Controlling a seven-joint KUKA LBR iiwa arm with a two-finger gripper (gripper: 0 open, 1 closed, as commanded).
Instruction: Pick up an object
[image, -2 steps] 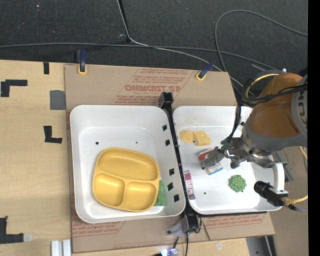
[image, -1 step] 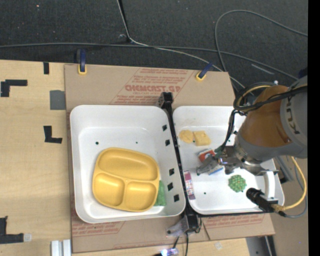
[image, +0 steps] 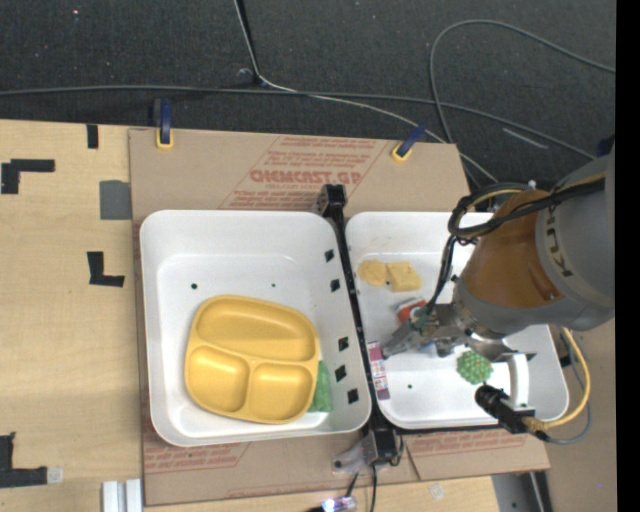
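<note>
Here you are at the reach-in step: the gripper (image: 425, 330) sits low in the right bin (image: 440, 405), right of centre in the frame, and whether it is spread or closed you cannot tell. The likeliest target, a green knobbly ball (image: 473, 366), lies just beside it, lower right. Next, settle squarely over it. The yellow divided tray (image: 252, 358) fills the left bin (image: 240, 230), on a cardboard sheet (image: 300, 170).

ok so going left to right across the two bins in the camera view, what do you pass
yellow divided plate → green thing at the plate's right edge → divider between the bins → tan pieces → green bumpy ball, which sits under the arm
</note>
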